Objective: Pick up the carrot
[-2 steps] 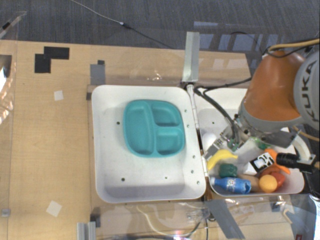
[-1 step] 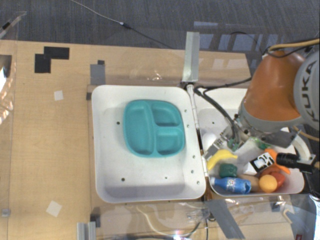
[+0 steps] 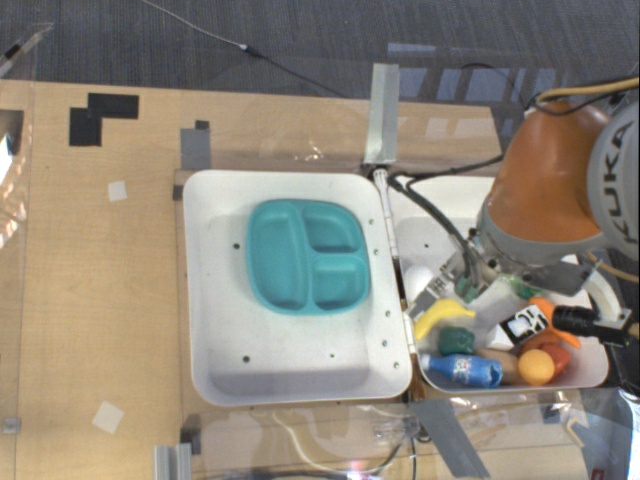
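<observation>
A: Where's the carrot (image 3: 556, 328)?

B: In the right bin (image 3: 590, 373), toward its 3 o'clock side. An orange shape with a bit of green at its upper end pokes out just under the arm's wrist, beside a black-and-white tag; I take that to be it, though most is covered.

A: And the gripper (image 3: 470, 286)?

B: Low over the same bin, at about 9 o'clock from the carrot, above the yellow banana (image 3: 443, 317). I can't tell whether the jaws are spread or pressed together; the wrist and cables hide them. Nothing shows between them.

A: What could spoil the pick?

B: Crowding, mostly. The banana, a dark green piece (image 3: 457, 339), a blue bottle (image 3: 462, 370) and an orange ball (image 3: 538, 367) lie packed near the carrot at its 6 to 9 o'clock. A descent from here would likely close on the banana instead. The ball's similar colour invites a mistaken target, too.

A: Left bin?

B: It holds a teal divided plate (image 3: 306, 256), well apart from all this.
</observation>
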Robot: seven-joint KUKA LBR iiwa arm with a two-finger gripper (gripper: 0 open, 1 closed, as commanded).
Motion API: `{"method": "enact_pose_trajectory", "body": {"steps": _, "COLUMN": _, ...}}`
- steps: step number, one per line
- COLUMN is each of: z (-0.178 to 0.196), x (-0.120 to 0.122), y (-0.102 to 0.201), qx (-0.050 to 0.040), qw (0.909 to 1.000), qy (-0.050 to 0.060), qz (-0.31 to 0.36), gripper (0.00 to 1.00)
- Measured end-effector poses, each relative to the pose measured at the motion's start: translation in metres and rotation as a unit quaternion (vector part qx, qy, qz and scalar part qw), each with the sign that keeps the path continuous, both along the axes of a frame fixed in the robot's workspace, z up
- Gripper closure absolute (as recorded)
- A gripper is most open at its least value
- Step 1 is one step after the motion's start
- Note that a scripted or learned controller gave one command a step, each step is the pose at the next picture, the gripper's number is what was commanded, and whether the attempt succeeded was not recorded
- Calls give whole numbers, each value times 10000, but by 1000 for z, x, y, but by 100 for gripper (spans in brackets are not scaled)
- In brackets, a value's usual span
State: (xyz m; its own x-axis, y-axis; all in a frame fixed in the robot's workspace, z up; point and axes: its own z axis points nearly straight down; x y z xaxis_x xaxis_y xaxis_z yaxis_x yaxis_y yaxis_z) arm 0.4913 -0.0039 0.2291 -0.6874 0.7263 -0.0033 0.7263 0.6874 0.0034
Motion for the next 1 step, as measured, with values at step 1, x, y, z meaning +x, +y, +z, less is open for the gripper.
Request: {"method": "enact_pose_trajectory", "body": {"steps": 1, "z": 0, "x": 0, "y": 0, "qx": 0, "qw": 10000, "qy": 0, "qz": 0, "gripper": 0}}
